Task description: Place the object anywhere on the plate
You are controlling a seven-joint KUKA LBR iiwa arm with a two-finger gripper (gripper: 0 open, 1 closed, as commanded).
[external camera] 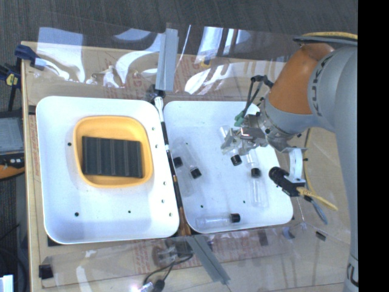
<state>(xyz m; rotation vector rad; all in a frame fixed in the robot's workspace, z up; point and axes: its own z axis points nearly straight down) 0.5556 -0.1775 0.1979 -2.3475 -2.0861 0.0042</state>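
Observation:
A yellow plate (112, 128) with a dark ribbed insert lies in the left bin (61, 212). Several clear vials with black caps are scattered in the right bin (206, 117). One vial (236, 159) lies just below my gripper (234, 140), its black cap pointing toward the front. It is too small and blurred to tell whether the gripper touches it. The gripper hovers over the right bin's middle right part, far from the plate.
Other vials lie at the right bin's left side (181, 156), near it (195, 172), at the right (256, 184) and along the front edge (216, 221). A raised divider (165, 157) separates the two bins. A clear wall stands behind them.

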